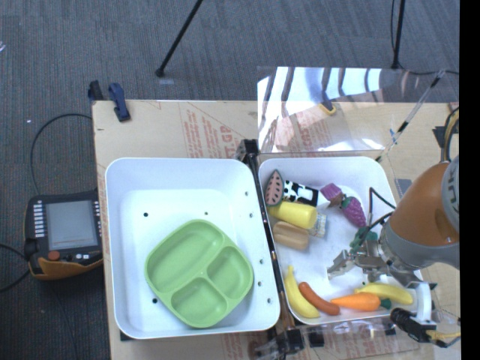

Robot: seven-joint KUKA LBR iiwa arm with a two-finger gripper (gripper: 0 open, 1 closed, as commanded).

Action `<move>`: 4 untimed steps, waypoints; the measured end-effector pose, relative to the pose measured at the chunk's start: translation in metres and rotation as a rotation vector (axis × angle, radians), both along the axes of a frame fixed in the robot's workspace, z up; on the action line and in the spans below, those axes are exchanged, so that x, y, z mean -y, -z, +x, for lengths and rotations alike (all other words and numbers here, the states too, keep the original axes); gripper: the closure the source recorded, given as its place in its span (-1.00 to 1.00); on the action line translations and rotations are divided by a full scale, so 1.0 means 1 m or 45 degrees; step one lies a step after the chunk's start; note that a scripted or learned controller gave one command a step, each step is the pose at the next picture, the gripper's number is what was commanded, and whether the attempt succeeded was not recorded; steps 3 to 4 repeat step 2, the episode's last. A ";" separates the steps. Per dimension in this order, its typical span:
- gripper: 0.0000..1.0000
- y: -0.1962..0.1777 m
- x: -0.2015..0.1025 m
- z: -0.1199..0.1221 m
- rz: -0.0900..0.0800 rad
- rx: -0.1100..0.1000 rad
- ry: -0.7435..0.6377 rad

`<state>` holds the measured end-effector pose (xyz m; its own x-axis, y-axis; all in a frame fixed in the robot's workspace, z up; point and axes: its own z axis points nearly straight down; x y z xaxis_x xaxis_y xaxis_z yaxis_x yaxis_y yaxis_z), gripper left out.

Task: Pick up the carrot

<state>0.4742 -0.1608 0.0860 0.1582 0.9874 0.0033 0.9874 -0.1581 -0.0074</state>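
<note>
The carrot (358,302), orange with a green top at its right end, lies flat along the front wall of the right bin (375,169). My gripper (351,261) hovers just above and behind it, pointing left over the bin floor. It is open, with nothing between its fingers. The grey wrist and orange band (426,208) reach in from the right.
Beside the carrot lie a red pepper (319,298), a yellow banana (299,294) and a second yellow piece (391,292). Farther back are a watermelon slice (274,187), a yellow block (297,214), a bun (291,235) and purple grapes (352,210). The left bin (131,223) holds a green divided plate (199,273).
</note>
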 end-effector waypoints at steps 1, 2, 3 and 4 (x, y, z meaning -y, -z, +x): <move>-1.00 -0.001 0.048 0.001 0.000 0.008 -0.704; -1.00 -0.071 -0.011 0.003 0.002 0.010 -0.995; -1.00 -0.071 -0.011 0.003 0.002 0.010 -0.995; -1.00 -0.071 -0.011 0.003 0.002 0.010 -0.995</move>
